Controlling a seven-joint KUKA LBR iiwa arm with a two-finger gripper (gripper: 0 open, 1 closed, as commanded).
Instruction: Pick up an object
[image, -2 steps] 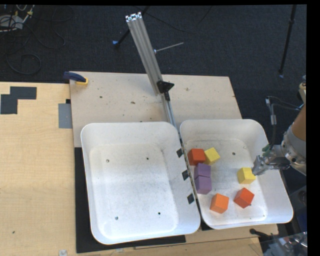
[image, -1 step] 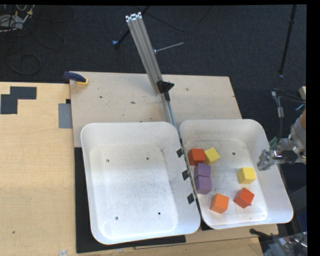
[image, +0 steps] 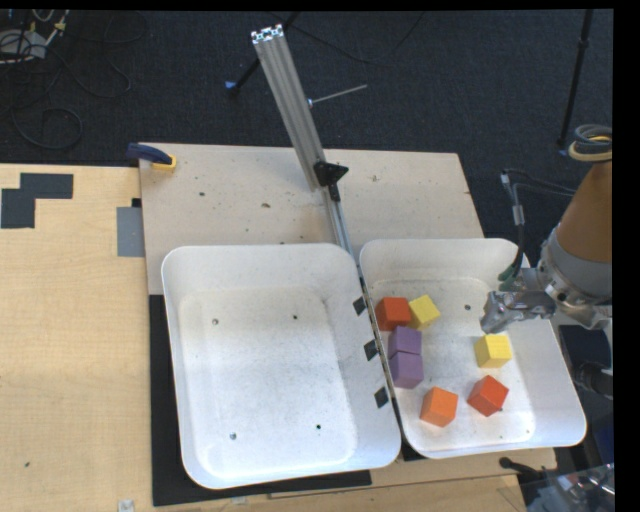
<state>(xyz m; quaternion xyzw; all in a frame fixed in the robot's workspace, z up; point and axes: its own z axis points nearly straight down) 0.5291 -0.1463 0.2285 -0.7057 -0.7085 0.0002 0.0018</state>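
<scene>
Jaws of the gripper (image: 497, 313) hang over the right bin (image: 545, 425), near its right wall, just above and beside a yellow cube (image: 493, 350); from this slant I cannot tell whether they are spread or pressed together, and nothing shows between them. The arm (image: 590, 230) is grey with an orange band and comes in from the right.

Six small blocks with matte, flat faces lie on the bin's floor. A red-orange cube (image: 393, 312) and a second yellow block (image: 424, 310) touch each other near the bin's left wall. Just below them lies a taller purple block (image: 405, 356). Toward the front sit an orange cube (image: 438, 406) and a red cube (image: 488, 395), close together but apart.

Both bins are shallow, smooth white plastic with rounded corners. The left bin (image: 200, 300) has dark specks across its floor. The table (image: 240, 190) is pale, scuffed board, and a ribbed aluminium rail (image: 290, 100) slants up from between the bins.
</scene>
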